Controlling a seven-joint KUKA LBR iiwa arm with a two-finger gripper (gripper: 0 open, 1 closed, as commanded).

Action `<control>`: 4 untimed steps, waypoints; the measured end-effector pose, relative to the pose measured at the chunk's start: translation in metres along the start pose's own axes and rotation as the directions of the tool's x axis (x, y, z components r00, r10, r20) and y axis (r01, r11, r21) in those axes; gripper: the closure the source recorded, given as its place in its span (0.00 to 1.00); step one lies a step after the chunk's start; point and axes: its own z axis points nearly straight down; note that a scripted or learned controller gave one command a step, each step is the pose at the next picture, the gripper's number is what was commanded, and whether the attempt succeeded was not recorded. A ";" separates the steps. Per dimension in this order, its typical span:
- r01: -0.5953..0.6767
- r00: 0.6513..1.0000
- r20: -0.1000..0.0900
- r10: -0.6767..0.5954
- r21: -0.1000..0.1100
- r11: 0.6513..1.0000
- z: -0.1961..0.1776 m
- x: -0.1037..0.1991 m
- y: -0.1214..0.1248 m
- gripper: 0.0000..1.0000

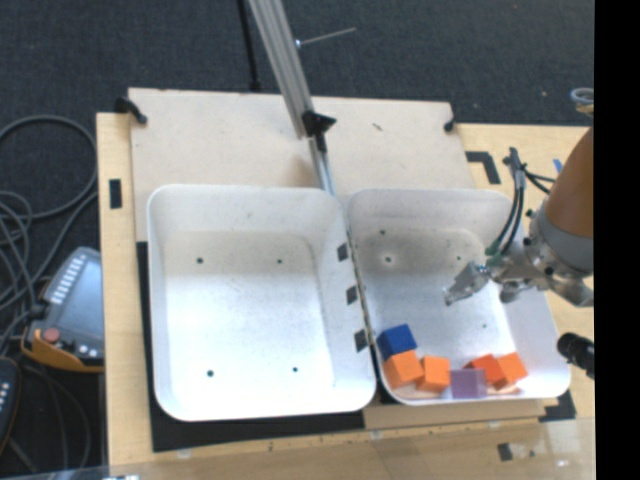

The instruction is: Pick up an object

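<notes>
Camera view: tool hangs over the right bin; finger state cannot be determined. Blocks cluster along the near wall: blue block, orange blocks, purple block. Risk: tight packing against the wall may block finger entry, causing a missed grasp.

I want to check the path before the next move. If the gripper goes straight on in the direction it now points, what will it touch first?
The gripper points left and down over the right bin. Going straight on, it would probably meet the bin's bare floor first, above the blue block. Depth is unclear from this single view.
</notes>
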 end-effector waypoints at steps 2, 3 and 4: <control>0.010 1.000 -0.003 -0.010 0.004 1.000 0.045 0.104 -0.012 0.00; 0.004 1.000 -0.001 -0.004 0.003 1.000 0.045 0.084 -0.013 0.00; 0.002 1.000 0.002 -0.002 -0.001 1.000 0.146 0.025 0.059 0.00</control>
